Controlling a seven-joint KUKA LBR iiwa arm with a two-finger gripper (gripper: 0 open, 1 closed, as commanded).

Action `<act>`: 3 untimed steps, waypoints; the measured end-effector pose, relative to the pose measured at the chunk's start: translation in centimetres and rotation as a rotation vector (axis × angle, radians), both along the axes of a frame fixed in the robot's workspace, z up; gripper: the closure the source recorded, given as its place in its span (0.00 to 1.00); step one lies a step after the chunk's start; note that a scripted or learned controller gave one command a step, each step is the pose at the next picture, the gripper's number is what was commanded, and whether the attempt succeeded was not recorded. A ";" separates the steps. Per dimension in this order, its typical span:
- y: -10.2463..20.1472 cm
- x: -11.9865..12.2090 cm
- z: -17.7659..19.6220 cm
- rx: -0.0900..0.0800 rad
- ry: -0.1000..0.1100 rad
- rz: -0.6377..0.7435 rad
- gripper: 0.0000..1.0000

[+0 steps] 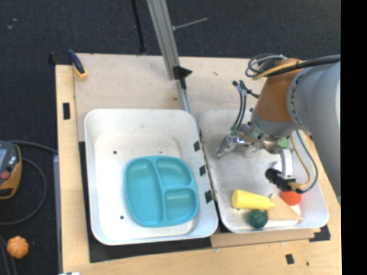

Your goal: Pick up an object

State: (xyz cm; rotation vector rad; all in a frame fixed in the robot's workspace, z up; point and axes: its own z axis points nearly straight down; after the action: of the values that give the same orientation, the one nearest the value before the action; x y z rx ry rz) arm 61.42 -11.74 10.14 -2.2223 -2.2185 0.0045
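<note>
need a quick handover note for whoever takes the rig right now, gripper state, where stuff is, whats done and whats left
Gripper: low over the upper part of the right white bin, nothing visible between its fingers; open or shut is unclear.
Right bin, near edge: yellow cone-shaped toy, dark green ball, pale orange wedge, small red-orange piece.
Left white bin: turquoise divided plastic plate.
Done: no pick to be seen.
Left: grasp and lift one object.
</note>
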 end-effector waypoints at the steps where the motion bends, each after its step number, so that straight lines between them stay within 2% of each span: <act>1: -0.1 0.2 1.5 0.000 -0.007 -0.004 1.00; 2: -0.2 0.3 8.0 -0.001 -0.010 0.001 1.00; 3: -0.2 0.1 12.4 0.000 -0.008 0.004 1.00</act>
State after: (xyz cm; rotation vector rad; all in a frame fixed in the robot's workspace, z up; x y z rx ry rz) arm 61.54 -11.98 22.51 -2.2223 -2.2271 -0.0046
